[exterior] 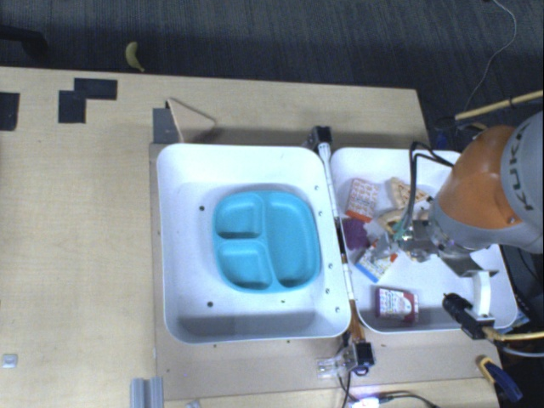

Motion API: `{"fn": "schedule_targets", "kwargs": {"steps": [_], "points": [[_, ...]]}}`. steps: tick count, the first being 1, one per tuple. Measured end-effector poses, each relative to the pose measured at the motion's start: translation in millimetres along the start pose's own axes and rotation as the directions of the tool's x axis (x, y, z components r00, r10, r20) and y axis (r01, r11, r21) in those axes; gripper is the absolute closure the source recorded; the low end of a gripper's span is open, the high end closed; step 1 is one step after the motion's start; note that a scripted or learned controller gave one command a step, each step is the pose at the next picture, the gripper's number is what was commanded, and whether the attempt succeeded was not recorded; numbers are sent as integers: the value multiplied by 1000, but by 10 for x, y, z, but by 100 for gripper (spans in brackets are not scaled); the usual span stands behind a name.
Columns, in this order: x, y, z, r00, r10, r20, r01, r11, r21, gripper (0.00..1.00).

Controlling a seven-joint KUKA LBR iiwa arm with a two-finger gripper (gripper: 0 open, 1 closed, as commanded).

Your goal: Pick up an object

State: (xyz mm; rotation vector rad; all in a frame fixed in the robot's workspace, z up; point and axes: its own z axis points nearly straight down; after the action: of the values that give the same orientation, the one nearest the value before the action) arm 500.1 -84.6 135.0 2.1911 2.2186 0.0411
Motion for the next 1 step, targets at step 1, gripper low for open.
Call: {"fn": "schedule_targets", "kwargs": {"steps": [1], "points": [[-35, -98, 448, 1000, 9, -2, -9, 1000, 21, 0]]}}
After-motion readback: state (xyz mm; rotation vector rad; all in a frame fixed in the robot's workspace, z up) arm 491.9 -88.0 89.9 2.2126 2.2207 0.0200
